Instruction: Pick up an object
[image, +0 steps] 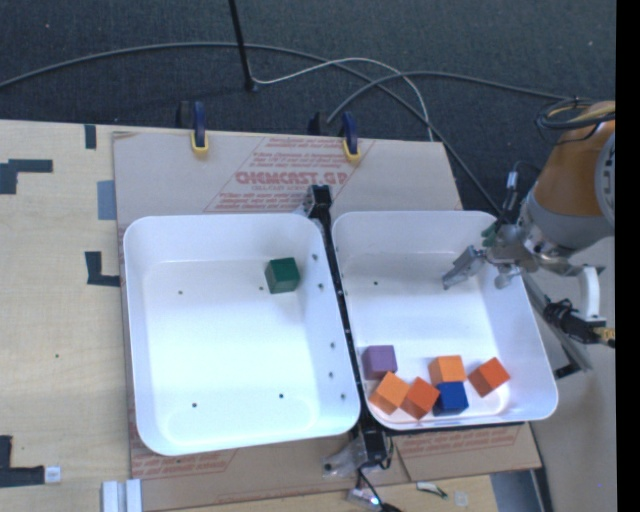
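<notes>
Your gripper (478, 266) hangs over the far right of the right bin (400, 232), fingers apparently spread with nothing between them. The blocks cluster at its near edge, likely slid there: purple block (379, 360), blue block (452, 398).

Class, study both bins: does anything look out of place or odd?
One green cube sits alone in the left bin, while the purple, orange and blue cubes huddle in the right bin's near corner. Nothing looks spilled or damaged.
</notes>
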